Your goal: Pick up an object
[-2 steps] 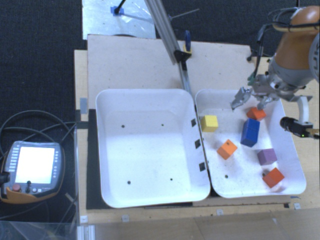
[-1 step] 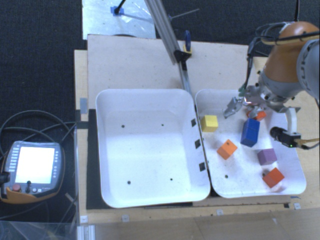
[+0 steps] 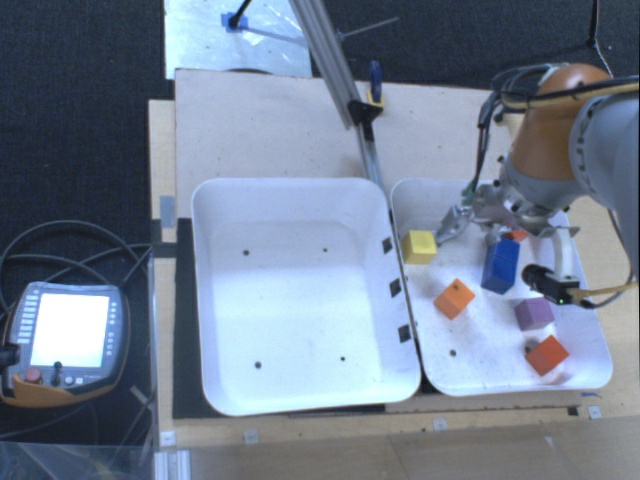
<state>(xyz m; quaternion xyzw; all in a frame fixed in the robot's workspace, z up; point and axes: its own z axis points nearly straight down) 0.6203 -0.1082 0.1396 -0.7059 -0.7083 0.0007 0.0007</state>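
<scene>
Jaws first: from the camera view above the table I cannot tell whether mine are apart or together. They hang at the end of my arm (image 3: 560,138) over the far part of the right bin (image 3: 600,373), tips slanting toward the wall it shares with its neighbour. That right bin holds all the blocks I could pick from. Just beside the tips, toward the near side, a yellow cube (image 3: 419,246) sits against the dividing wall. A blue block (image 3: 500,265) stands upright on the other side of the tips, close under my wrist, and a small red piece (image 3: 515,235) peeks out just behind its top; what that is I cannot make out. Nearer the front an orange cube (image 3: 454,298) lies tilted on the bin floor, apart from the rest. A purple cube (image 3: 533,313) sits toward the right wall, and a red cube (image 3: 546,355) lies near the front right corner. The left bin (image 3: 215,298) shows a bare white floor with a few small dark dots, and three black tabs (image 3: 396,288) line its right wall. Both bins rest side by side on the pale table (image 3: 270,118).
</scene>
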